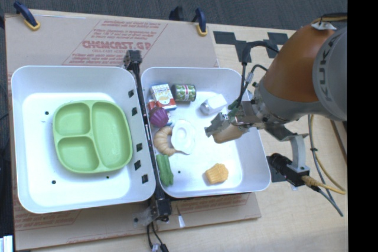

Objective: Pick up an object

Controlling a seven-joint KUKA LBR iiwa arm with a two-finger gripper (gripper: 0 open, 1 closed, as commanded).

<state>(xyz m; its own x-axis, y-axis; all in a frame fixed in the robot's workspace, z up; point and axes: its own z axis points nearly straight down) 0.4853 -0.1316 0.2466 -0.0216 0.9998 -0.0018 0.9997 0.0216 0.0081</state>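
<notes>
- Camera view: two shallow white bins are seen side by side on the worktop (53,32), which is covered with printed cardboard.
- In the left bin (23,127) a green divided plate (93,136) is seen lying flat near the middle.
- In the right bin (255,163) several things are gathered toward 9 o'clock: a small red-and-white carton (162,95) and a green can (184,92) lying on its side at about 11 o'clock, a purple vegetable (159,117) just below the carton, a white round piece (183,136) near the centre, a tan croissant (163,141) touching its left edge, and a green vegetable (165,170) along the bin's left wall at 7 o'clock.
- A yellow corn piece (216,173) is seen apart from the rest at about 5 o'clock, and a small grey-white object (208,106) at 1 o'clock.
- The gripper (214,129) is reached in from 3 o'clock, low over the bin floor right of the white round piece.
- Whether the fingers are released or clenched cannot be told; nothing is seen between them.
</notes>
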